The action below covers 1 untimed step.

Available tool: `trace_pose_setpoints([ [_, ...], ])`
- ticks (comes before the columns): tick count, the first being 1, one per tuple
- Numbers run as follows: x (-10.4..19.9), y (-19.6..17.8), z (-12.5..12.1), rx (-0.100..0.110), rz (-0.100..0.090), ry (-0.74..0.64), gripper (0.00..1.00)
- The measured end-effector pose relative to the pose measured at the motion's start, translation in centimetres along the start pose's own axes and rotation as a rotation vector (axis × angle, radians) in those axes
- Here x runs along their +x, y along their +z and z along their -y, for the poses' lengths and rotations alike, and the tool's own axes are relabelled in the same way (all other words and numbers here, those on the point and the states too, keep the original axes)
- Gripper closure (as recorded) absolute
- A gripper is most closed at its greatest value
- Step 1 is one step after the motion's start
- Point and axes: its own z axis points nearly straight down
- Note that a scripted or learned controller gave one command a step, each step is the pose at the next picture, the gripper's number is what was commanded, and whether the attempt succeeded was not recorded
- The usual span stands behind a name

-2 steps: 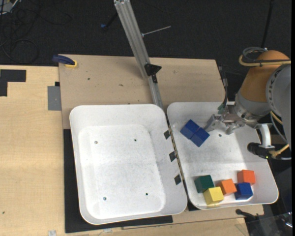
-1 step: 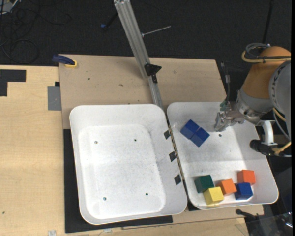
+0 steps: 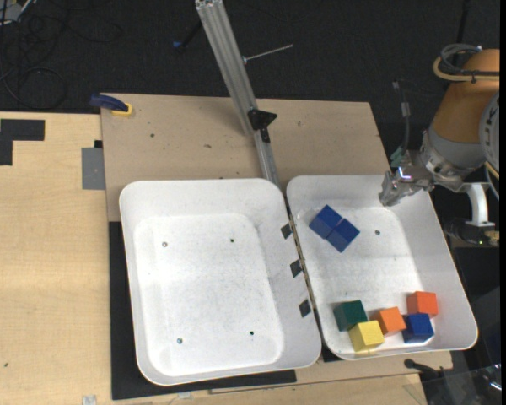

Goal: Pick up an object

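- Blue block is lying in the right bin, toward its far left.
- End effector is hovering over the bin's far edge, right of the block, carrying nothing; its finger gap is impossible to judge.
- Green, yellow, orange, red and blue cubes are sitting clustered at the near right corner.

Robotics lab: bench, white bins

open floor mid right bin, blocks crowding near wall
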Motion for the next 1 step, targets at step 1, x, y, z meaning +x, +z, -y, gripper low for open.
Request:
trace_pose_setpoints([
  [1,-0.62,-4.55,-0.27,0.001,0.000,0.000,1.00],
])
